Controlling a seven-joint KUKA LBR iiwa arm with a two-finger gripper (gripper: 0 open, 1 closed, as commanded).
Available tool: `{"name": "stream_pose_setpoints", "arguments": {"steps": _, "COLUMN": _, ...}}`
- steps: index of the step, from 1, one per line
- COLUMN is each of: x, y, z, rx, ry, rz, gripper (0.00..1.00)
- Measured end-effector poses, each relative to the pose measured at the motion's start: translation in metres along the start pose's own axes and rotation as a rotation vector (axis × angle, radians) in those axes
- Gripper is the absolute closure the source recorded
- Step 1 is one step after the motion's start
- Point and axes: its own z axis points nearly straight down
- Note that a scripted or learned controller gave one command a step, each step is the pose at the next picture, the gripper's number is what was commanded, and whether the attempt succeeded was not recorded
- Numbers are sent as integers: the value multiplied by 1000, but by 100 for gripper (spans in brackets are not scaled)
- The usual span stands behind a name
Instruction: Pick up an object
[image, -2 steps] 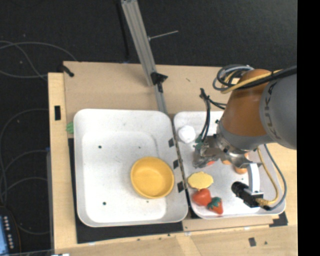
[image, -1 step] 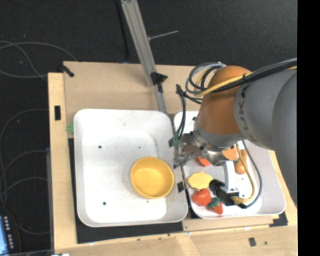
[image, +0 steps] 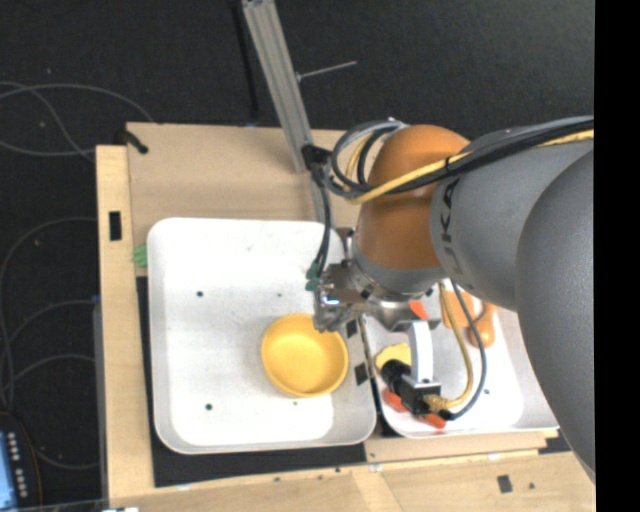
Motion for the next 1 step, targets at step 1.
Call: {"name": "stream_pose_setpoints", "arguments": {"steps": 1, "x": -4, "y": 0, "z": 1, "rx": 2, "ry": -2, "rz": 5, "gripper": 0}}
